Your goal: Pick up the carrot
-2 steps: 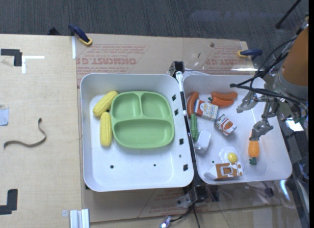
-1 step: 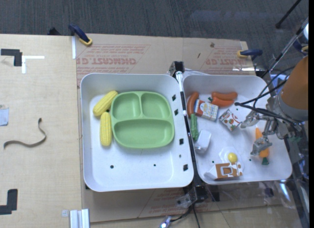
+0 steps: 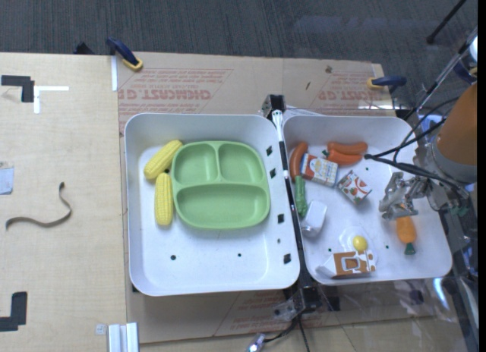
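Orange and small, the carrot [image 3: 407,230] lies in the right bin [image 3: 437,263], close to that bin's right wall, with a dark green tip pointing toward the near edge. The gripper [image 3: 396,199] hangs just to the carrot's far-left, its metal parts low over the bin floor; whether the jaws are apart or together cannot be told from this angle, and nothing can be seen between them. The grey arm with its orange band [image 3: 460,132] reaches in from the right.

The right bin also holds a clutter of toy food. Along its left wall lie a red sausage [image 3: 297,158] and a green pod [image 3: 301,193]. A second orange sausage [image 3: 347,150] sits near the far wall, touching a small red and white carton [image 3: 320,169]. Another small carton [image 3: 354,187] lies tilted beside it. A white cup-like item [image 3: 313,217] sits left of centre, and an orange and white box [image 3: 352,264] with a yellow ball [image 3: 359,243] just beyond it rests toward the near edge.

The left bin [image 3: 220,271] holds a green divided plate [image 3: 221,184] with three compartments, and two yellow corn cobs [image 3: 162,180] lie at its left side.

Both bins sit on cardboard on a pale wooden desk [image 3: 61,282].
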`<state>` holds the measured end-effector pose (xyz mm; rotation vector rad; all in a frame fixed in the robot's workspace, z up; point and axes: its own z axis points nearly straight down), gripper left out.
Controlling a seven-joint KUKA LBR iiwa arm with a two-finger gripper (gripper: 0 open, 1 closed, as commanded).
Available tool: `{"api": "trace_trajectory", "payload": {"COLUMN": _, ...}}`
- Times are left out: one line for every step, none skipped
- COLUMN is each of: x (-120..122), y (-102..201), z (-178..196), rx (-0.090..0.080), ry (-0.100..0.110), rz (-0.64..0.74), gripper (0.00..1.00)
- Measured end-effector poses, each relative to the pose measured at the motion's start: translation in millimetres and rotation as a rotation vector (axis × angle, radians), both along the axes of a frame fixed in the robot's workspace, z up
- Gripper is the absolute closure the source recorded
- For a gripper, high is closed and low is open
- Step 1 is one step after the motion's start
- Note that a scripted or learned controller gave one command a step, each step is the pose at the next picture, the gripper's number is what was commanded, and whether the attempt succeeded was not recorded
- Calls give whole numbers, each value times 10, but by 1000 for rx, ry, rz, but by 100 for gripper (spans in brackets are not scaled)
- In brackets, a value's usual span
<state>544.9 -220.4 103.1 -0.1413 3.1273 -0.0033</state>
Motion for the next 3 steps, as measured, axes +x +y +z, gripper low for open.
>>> {"api": "trace_trajectory", "payload": {"x": 0, "y": 2, "z": 0, "rx": 0, "ry": 0, "rz": 0, "gripper": 0}}
{"api": "trace_trajectory", "payload": {"x": -214, "y": -7, "z": -104, "rx": 0, "ry": 7, "rz": 259, "gripper": 0}}
{"api": "trace_trajectory", "payload": {"x": -188, "y": 8, "z": -2, "rx": -1, "ry": 2, "rz": 263, "gripper": 100}}
